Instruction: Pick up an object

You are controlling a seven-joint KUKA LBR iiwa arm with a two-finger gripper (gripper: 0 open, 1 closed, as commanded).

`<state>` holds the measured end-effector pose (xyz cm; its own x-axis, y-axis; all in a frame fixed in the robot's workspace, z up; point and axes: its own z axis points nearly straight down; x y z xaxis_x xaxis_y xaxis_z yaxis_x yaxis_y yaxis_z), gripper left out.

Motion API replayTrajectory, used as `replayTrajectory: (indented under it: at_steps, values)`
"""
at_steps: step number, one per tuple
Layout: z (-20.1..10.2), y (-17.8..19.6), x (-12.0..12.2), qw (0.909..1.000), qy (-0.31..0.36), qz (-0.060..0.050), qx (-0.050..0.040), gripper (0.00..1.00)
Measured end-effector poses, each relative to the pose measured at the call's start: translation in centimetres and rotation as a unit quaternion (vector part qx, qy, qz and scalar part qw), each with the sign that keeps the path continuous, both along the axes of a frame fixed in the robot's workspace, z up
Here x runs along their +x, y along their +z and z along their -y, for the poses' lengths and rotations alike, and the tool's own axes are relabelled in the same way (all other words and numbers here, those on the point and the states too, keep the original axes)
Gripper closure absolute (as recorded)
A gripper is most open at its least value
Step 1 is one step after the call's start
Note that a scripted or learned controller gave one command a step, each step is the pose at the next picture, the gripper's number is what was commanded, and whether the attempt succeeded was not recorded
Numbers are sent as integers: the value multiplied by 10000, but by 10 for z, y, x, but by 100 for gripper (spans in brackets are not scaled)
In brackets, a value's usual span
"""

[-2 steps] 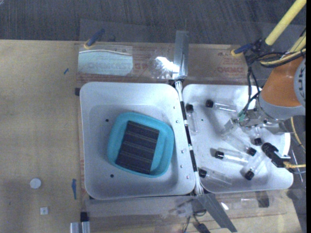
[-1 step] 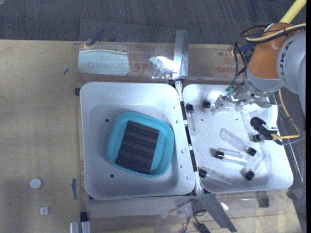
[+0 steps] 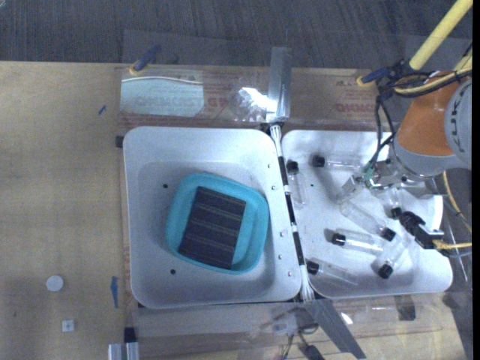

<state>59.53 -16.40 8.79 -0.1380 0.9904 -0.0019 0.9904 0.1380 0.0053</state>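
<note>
Two white bins side by side on bench (image 3: 60, 163), rims touching along the middle seam. Within left bin (image 3: 142, 201), a teal tray (image 3: 180, 201) near the middle, turned a little, with open white floor all round, widest along the far and left walls. Dark ribbed block (image 3: 215, 226) flat in tray, edges just inside the teal rim. Within right bin (image 3: 429, 273), several clear tubes (image 3: 352, 240) with black caps, lying flat and pointing every which way. One close along the seam wall, cap toward the far side. Another near the far wall. Two more by the near wall, one at the left corner, one further right. Some open floor in the left middle of that bin, between the seam tube and the central ones. Little room toward the right wall.

Arm (image 3: 427, 126) in from the right, orange band above the far right corner of right bin, wrist angled down and leftward. Hand (image 3: 379, 177) low over the far right part of the bin, just beside a clear tube lying aslant there. Cannot tell how far open, nor whether anything is gripped.

Bench of tan wood, broad and open to the left of the bins, with a small grey disc (image 3: 54, 283) near the front left. Behind the bins, a flat clear bag (image 3: 161, 96), crumpled plastic (image 3: 251, 103) and an upright metal bracket (image 3: 280, 81) at the seam's far end. Beyond bench, dark carpet (image 3: 187, 6).
</note>
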Motion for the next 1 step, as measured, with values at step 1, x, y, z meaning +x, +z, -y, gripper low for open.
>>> replayTrajectory:
  at_steps: [1]
  values:
    - [27,2,22,9999,1,-5,122,0]
